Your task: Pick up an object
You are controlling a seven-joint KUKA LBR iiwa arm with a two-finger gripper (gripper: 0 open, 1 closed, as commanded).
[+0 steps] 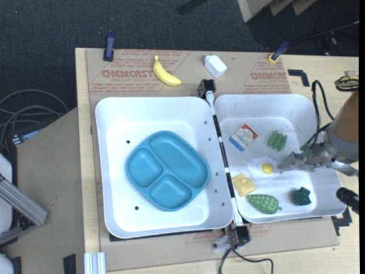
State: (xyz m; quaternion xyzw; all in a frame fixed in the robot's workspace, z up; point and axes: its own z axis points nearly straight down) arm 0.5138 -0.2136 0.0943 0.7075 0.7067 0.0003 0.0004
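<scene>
While the left bin (108, 170) carries a blue divided plate (165, 169), the small toy foods lie in the right bin (296, 103): a yellow cheese wedge (243, 184) and a bumpy green piece (264, 202) near its front edge, and a fried egg (264, 168) at its middle. The egg looks light, flat and smooth, so I judge it slippery and best taken across its raised yolk. The gripper (283, 164) is just beside the egg on its right, and I cannot tell how far it is open or whether it has hold of anything.

I see a blue divided tray (166, 169) lying in the left bin (108, 153). On the table (137, 76) above it, a banana (165, 73) and a small white block (215, 66); cables (25, 119) coil at far left.
</scene>
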